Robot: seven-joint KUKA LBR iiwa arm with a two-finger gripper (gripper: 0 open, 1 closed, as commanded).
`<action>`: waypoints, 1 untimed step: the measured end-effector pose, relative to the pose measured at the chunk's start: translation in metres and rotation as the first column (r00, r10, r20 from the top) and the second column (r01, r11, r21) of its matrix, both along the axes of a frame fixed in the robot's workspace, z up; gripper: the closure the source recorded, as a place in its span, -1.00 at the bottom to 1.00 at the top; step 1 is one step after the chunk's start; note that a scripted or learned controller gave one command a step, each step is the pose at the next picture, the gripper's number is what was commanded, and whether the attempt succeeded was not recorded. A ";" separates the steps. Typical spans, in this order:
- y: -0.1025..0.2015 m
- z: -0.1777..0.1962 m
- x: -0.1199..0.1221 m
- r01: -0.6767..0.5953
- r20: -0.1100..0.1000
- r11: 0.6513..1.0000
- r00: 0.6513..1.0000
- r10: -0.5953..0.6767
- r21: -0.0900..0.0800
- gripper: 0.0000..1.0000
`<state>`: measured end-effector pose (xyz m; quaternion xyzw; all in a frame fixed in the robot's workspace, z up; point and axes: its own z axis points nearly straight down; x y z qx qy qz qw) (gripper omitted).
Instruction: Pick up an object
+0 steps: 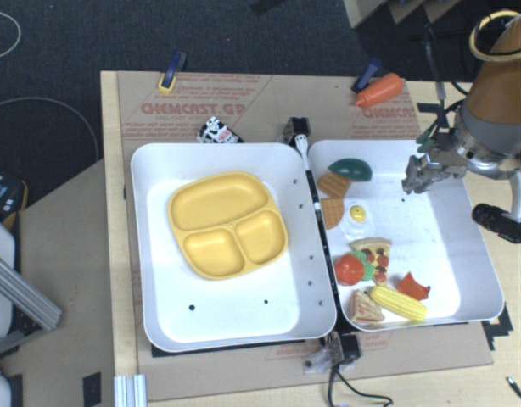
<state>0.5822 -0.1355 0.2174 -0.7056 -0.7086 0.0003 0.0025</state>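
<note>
The right bin holds several toy foods: a dark green piece, brown bread-like pieces, a fried egg, a pizza slice, a red tomato, a yellow corn cob, a red wedge and a tan piece. My gripper hangs over the bin's back right part, right of the green piece. Nothing shows between its fingertips. The left bin carries a yellow divided plate.
An orange carrot-like toy lies on the board behind the right bin. A black-and-white toy and a blue-yellow clamp sit behind the left bin. A black clip sits between the bins at the back.
</note>
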 end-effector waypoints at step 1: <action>0.042 0.005 -0.016 0.000 0.001 1.000 1.000 0.000 -0.001 1.00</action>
